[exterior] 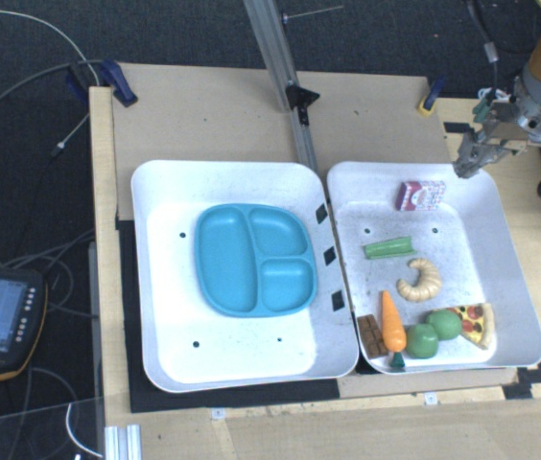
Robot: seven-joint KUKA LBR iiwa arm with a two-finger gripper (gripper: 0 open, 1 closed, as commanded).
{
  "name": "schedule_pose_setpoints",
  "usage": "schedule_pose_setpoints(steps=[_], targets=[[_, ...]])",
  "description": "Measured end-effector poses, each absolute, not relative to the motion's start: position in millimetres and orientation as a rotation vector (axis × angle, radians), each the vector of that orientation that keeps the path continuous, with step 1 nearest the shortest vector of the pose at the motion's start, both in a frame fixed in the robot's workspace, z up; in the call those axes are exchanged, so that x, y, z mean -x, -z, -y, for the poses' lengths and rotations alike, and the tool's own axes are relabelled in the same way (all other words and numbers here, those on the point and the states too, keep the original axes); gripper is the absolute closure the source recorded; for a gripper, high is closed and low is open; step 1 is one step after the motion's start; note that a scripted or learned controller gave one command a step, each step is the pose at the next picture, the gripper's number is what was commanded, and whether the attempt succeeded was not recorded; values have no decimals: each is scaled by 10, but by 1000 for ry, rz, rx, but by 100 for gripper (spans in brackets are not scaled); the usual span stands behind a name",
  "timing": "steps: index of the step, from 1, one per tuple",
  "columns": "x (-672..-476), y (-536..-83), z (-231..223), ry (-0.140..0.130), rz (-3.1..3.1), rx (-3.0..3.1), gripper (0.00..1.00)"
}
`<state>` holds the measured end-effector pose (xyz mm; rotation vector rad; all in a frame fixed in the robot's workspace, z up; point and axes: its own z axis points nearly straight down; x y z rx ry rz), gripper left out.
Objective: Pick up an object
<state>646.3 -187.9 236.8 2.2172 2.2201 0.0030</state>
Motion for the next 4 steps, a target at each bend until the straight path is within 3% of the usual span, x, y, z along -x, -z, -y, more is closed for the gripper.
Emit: schedule_pose_setpoints(steps=[2,4], targets=[[-6044,-2390,879,0,-2230,-2219,100],[-5756,-2396,-204,1,-2233,-2217,100]])
